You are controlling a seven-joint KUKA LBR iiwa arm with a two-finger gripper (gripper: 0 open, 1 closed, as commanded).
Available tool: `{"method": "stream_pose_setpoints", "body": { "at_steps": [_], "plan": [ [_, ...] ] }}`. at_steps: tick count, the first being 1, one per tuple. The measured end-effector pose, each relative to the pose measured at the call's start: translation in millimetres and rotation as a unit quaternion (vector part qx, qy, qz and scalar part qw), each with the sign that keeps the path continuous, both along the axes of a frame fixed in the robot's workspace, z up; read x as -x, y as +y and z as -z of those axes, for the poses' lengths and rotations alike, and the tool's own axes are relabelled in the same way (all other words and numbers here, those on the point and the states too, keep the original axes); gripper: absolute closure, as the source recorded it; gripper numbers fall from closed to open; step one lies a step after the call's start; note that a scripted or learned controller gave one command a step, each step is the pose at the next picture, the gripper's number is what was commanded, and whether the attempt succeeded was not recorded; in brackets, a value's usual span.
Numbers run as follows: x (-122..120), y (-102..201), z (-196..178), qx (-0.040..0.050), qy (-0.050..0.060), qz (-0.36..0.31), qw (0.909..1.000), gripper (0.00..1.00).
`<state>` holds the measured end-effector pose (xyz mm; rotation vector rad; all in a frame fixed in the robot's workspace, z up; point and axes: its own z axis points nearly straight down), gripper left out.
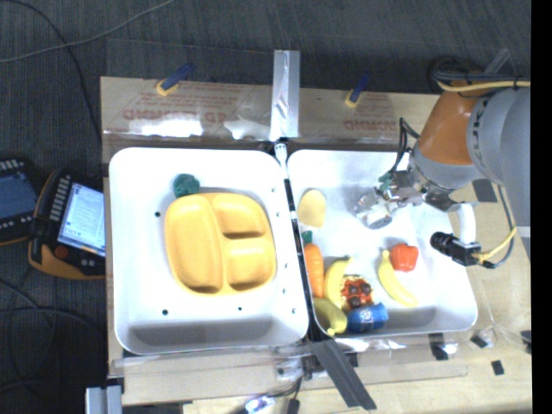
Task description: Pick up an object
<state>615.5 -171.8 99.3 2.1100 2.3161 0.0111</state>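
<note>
Two bins side by side on the bench. Left bin (129, 317): a divided tray (221, 240) sits near its middle; a small round object (185, 184) lies just behind the tray's rear left corner.

Right bin (448, 313): a carrot (314, 267) lies along the left wall, an egg-shaped piece (311, 207) behind it. A cluster sits at the front left: two bananas (332, 298), a small toy (357, 291) and a ball (370, 316). Right of these, a tomato-like piece (403, 256) rests against another banana (396, 285).

Gripper (376, 207) is over the bin's rear middle, arm (483, 145) entering from the right. A handheld device (73, 222) lies on the floor left of the bench.
</note>
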Motion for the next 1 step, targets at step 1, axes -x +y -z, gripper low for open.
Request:
{"method": "stream_pose_setpoints", "body": {
  "at_steps": [1],
  "plan": [
    [32.0,53.1,-87.1,-0.0005,0.007,0.022,0.9997,1.00]
  ]
}}
